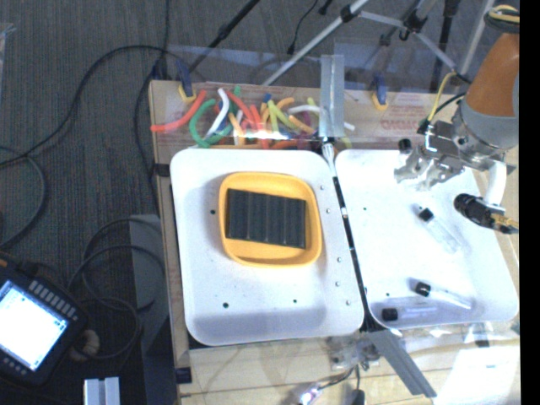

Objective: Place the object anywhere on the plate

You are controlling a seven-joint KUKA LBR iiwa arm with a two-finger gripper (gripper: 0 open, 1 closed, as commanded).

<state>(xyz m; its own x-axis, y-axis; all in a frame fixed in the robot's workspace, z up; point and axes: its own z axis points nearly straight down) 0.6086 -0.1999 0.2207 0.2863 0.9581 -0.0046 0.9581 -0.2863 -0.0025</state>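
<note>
yellow plate (pixel 270 251) with a dark ribbed insert sits in my left bin (pixel 202 302). i see the hand (pixel 426 169) low over the right bin's (pixel 380 226) far edge; open or closed, i can't tell. clear black-capped tubes (pixel 439 228) lie apart on that bin's floor.

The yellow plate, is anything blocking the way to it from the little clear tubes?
The raised bin walls run between them: the clear tubes lie in the right bin, the yellow plate in the left bin. The tool hovers over the right bin's far end.
</note>
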